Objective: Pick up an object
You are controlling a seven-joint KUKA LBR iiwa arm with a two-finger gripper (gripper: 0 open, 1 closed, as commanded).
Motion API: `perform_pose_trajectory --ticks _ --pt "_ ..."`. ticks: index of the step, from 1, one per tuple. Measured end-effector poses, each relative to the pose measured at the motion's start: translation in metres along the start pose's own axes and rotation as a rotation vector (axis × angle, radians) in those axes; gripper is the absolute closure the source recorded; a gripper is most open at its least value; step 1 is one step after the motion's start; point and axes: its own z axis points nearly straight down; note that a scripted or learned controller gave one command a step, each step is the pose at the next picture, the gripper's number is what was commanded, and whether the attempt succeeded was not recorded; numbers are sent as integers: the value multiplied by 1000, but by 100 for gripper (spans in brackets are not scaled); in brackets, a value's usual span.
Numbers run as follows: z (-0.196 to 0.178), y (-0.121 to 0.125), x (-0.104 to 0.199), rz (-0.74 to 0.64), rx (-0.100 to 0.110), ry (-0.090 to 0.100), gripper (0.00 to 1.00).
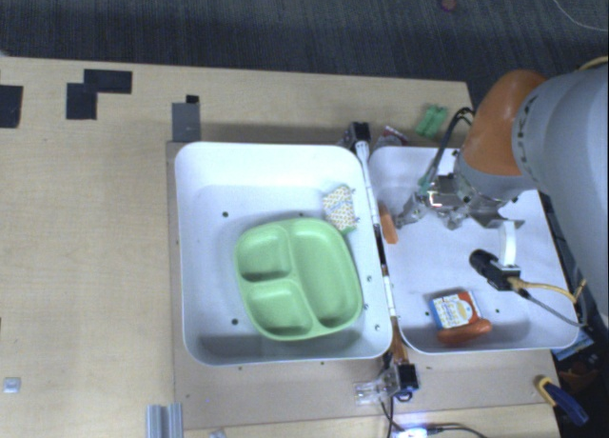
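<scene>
Claw (419, 208) low in the upper left part of the right bin (428, 269), at the end of the grey arm with its orange band, reaching in from the right. Cannot tell how far open, nor make out anything gripped. Just to its left, a thin orange stick (387, 227) lying along the bin's left wall, close to the claw; touching or apart, not clear. Farther down the same bin, near its lower rim and well apart from the claw, a small blue and orange packet (451, 308) with a red-orange piece (468, 331) touching its lower edge. Across the shared wall, in the left bin (205, 236), a small patterned piece (339, 206) against the right wall, and just below it a green divided plate (298, 277) flat on the floor. Both bins side by side on the pale table (86, 265).
</scene>
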Motion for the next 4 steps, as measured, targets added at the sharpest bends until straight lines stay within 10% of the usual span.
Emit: perform_pose_trajectory --ticks 2,3,4 --pt "-42 60 -4 -4 0 1 0" --pt "0 17 3 0 0 0 0" --pt "0 62 -11 -3 0 1 0"
